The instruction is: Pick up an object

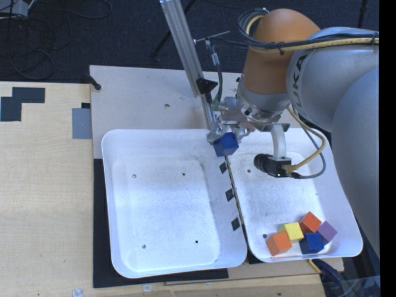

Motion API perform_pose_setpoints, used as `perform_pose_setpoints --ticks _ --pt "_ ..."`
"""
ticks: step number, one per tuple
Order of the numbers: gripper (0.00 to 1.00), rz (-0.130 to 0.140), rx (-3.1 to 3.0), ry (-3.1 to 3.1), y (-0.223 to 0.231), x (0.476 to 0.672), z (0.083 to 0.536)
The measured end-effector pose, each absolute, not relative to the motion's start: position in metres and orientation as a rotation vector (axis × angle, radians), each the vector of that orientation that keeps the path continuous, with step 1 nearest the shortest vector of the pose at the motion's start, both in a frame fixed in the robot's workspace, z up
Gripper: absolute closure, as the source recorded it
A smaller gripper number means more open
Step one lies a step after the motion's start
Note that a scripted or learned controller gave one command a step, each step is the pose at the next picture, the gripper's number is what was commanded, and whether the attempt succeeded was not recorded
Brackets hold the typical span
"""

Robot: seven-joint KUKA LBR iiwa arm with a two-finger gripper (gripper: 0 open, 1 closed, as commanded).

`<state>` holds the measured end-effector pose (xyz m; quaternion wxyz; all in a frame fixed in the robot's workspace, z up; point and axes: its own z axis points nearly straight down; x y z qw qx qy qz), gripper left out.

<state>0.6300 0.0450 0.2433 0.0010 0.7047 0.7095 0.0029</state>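
The jaws point(226, 136) grip a small blue cube point(226, 144) just above the seam between the two white bins point(117, 166). The hold looks shallow on a hard, smooth face, so a jolt could drop it. Five more matte blocks point(301, 234) cluster at lower right.

The two bins point(124, 147) are white with tiny dark specks. The arm point(334, 85) is grey with an orange band point(281, 26). A blue block point(226, 144) sits at the gripper point(228, 132). In the right bin lie an orange block point(278, 243), a yellow one point(293, 231), a red-orange one point(310, 221), a purple one point(327, 231) and a blue one point(312, 244). The bench point(37, 166) is pale wood.
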Motion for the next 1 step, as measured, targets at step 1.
perform_pose_setpoints --ticks 1 --pt "1.0 0.007 2.218 2.22 0.0479 0.6336 0.3598"
